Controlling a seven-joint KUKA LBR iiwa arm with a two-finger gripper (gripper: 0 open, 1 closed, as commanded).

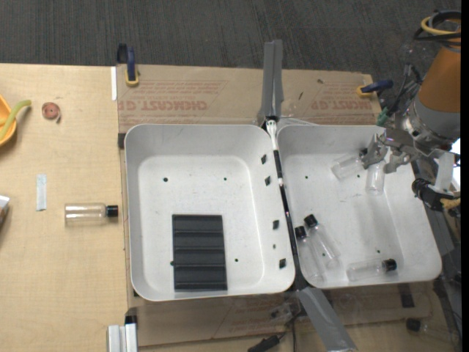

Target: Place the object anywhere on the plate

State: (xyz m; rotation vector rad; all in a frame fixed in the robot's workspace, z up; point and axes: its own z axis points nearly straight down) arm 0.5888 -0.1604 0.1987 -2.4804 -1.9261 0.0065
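At the near edge of the left bin [135, 196] lies the plate [198, 252] — a dark, ribbed rectangle on the bin floor, with nothing on it; in the near part of the right bin [418, 226] a clear vial with a black cap [371, 269] lies on its side, and just left of it a second clear vial [316, 240] lies slantwise near the wall between the bins; farther back in that bin the gripper [372, 161] hangs low at the end of the arm [440, 94], and whether it is open or closed cannot be told; clear vial-like shapes [344, 169] sit blurred right at it. On the bench [58, 270] left of the bins, well apart, lies another clear vial [89, 212], with a small white strip [41, 193] beside it; beyond these, a small reddish disc [50, 111] and an orange-yellow thing [7, 123] at the edge. Farthest back, brown cardboard [190, 101] under the bins bears mirrored red print — seemingly "CHEMCRST"; a blue clamp [126, 61] grips its corner.
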